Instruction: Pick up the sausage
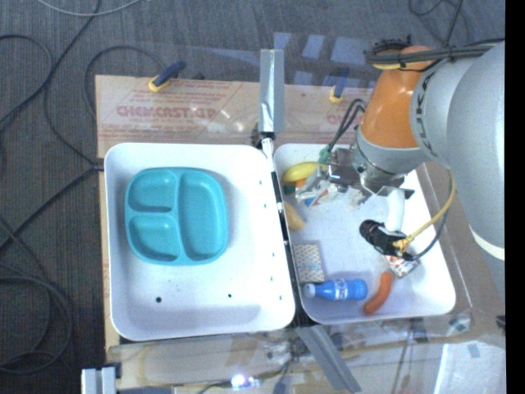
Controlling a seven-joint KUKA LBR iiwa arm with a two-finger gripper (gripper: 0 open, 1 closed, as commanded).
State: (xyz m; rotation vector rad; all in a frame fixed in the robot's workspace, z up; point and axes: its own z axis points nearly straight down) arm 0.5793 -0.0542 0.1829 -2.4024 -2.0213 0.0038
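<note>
Grey arm [467, 97] high above sausage [378, 293] in right bin [435, 298]

A wooden desk [123, 113] with faded red lettering fills the middle of the frame, carrying two shallow white bins side by side. The left bin [197, 306] sits at centre left, the right bin [431, 290] at centre right, their inner rims touching. Two yellow-handled clamps [166, 75] grip the desk's far edge, near the upper left and upper centre.
</note>
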